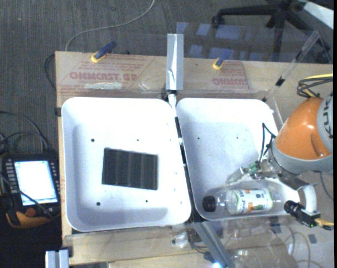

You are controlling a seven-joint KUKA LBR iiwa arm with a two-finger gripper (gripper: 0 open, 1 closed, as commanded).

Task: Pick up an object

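Seemingly bottle [244, 200] just below fingers [252, 171].

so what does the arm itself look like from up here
The arm shows a rounded orange band over a grey wrist section, with thin dark cables running alongside. Lower down sit pale, semi-clear parts and a small black fitting. The pincer is too cluttered to make out clearly.
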